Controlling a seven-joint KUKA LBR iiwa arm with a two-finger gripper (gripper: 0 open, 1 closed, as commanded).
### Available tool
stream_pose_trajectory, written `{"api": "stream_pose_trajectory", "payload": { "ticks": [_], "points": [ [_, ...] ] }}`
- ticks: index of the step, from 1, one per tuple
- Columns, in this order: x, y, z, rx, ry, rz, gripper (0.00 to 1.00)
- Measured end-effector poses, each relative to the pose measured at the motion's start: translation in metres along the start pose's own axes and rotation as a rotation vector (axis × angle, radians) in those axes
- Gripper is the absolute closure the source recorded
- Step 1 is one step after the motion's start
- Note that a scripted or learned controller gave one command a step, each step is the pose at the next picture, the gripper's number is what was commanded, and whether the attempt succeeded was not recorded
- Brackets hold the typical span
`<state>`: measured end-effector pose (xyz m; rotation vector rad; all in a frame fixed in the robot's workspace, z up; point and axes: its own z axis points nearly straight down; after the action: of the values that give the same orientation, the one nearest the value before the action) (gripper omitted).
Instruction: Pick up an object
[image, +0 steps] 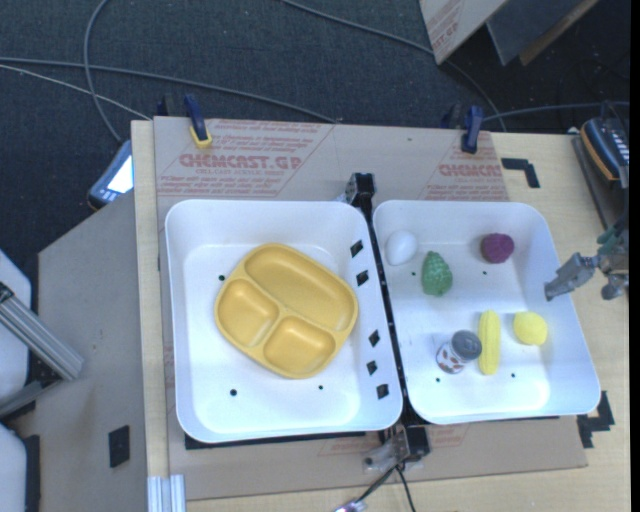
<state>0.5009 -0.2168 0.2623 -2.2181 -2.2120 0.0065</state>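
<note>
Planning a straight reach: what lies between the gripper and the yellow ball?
In the camera view, bare white bin floor and the right bin's rim separate the gripper from the yellow ball.

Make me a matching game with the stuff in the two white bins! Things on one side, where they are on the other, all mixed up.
Things:
1. yellow divided plate
2. purple ball
3. small can
4. white egg

Places:
A. right bin, far corner towards the right
B. right bin, beside the yellow banana
C. left bin, in the middle
D. right bin, next to the green strawberry-shaped toy, near the divider

Pairs: 1-C, 2-A, 3-B, 4-D
</note>
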Motion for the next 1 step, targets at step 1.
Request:
{"api": "stream_pose_trajectory", "payload": {
  "ticks": [1],
  "points": [
    [0.0003,0.0019,-0.0042,-0.009,-0.003,-0.003,0.0]
  ]
}}
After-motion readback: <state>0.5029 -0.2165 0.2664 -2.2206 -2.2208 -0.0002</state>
